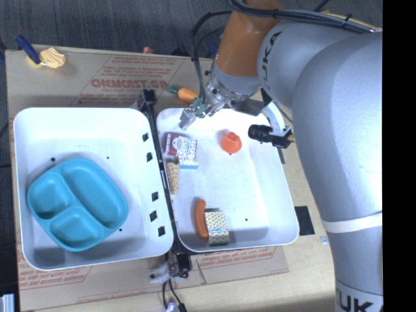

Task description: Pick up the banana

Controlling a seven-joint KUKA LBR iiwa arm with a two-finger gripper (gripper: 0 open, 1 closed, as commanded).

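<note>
My gripper (195, 114) hangs over the far left corner of the right bin (273, 194), just above a red, white and blue box (182, 149). Nothing shows between its fingers. A tan, speckled, elongated item (172, 176) lies along that bin's left wall, nearer the front than the box. A pale yellow lumpy object (53, 58) with a blue piece beside it rests on the bench beyond the left bin, far from the gripper. I cannot tell which of these, if either, is the banana.
The right bin also holds an orange-red round item (231, 142), a sausage (200, 218) and a small patterned box (217, 227) at the front. A blue divided plate (75, 203) sits in the left bin (39, 125). A carrot-like piece (186, 95) lies behind the bins.
</note>
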